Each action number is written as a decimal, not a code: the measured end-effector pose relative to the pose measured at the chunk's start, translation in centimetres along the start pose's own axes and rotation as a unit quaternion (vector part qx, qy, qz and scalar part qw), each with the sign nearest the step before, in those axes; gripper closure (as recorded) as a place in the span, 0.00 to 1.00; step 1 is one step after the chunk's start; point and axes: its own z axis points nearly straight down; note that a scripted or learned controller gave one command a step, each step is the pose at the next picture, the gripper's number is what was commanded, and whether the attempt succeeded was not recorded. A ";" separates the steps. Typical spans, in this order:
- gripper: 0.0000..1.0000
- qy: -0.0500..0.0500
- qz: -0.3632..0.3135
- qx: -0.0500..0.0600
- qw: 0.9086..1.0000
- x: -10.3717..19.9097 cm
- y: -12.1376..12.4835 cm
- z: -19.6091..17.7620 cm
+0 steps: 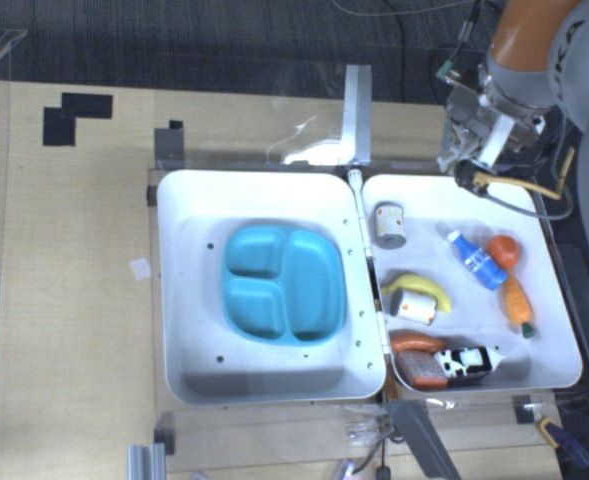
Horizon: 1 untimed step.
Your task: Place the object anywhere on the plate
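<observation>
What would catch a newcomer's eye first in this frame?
The bright blue divided plate in the middle of the left bin stands out most. Next comes the clutter of small toys in the right bin: a banana, a carrot, a blue bottle. The gripper hangs over that bin's far edge, at upper right.

Two white bins point(174, 268), wooden bench point(64, 268)

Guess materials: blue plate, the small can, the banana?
Blue plate: likely molded plastic, matte, uniform colour with soft rounded dividers. Small can: looks metal, its grey end lighter than the side, though painted plastic is possible. Banana: probably a plastic toy, flat even yellow.
</observation>
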 end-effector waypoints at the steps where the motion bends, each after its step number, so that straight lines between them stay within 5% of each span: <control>1: 1.00 0.000 -0.049 -0.001 0.999 -3.3 2.3 -0.3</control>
